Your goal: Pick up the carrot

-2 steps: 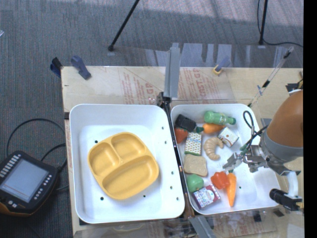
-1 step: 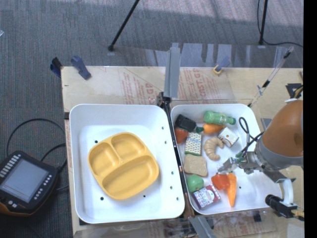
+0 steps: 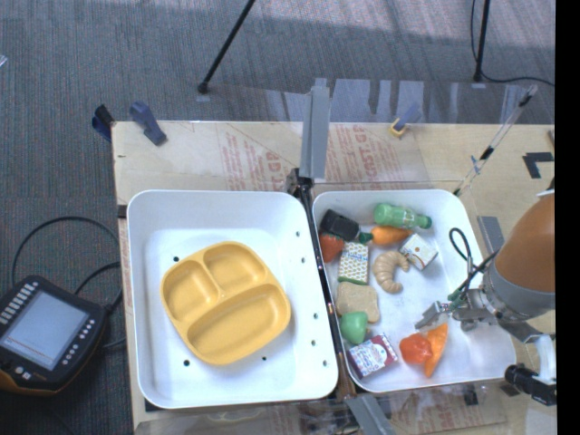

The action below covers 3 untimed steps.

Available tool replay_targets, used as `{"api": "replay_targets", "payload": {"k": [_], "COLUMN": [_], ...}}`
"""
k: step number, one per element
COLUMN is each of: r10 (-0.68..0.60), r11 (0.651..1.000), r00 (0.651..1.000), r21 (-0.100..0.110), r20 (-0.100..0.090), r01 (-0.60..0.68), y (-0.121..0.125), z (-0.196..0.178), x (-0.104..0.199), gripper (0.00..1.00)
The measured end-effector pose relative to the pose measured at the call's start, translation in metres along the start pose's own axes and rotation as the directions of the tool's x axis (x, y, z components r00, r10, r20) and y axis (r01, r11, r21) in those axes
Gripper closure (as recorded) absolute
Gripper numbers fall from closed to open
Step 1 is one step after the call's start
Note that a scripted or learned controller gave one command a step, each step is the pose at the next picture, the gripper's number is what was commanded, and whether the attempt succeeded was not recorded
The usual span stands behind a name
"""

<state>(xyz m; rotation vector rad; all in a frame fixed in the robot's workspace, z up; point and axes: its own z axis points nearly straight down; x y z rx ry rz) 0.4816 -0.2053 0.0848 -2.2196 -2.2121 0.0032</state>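
In the right bin (image 3: 471,211), my gripper (image 3: 444,311) low nr front-right corner, finger state I can't tell, carrot (image 3: 390,236) twd back, just below green bottle (image 3: 401,216), untouched, well apart.

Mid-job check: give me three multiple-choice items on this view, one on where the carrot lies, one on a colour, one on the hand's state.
1. Where does the carrot lie?
A. in the right bin, just below the green bottle
B. on the yellow tray
C. on the bench outside both bins

2. What colour is the divided tray in the left bin?
A. blue
B. yellow
C. red

3. How does the hand stand to the carrot?
A. closed on it
B. lifting it over the left bin
C. apart from it, low in the right bin near the orange wedge

Key: 1 A, the carrot touches the bottle at the bin's far side. 2 B, the tray is plainly yellow. 3 C, bin floor shows between hand and carrot.
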Motion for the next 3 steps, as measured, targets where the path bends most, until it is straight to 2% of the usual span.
{"api": "replay_targets", "payload": {"k": [1,2,3], "r10": [0.007,-0.019,0.15], "r11": [1.0,1.0,0.989], "r00": [1.0,1.0,0.989], "r21": [0.007,-0.001,-0.004], "r20": [-0.005,-0.001,0.001], "r01": [-0.007,0.019,-0.15], "y": [-0.002,-0.007,-0.005], "z": [-0.006,0.0,-0.138], "x": [-0.001,0.012,0.087], "gripper": [1.0,1.0,1.0]}}
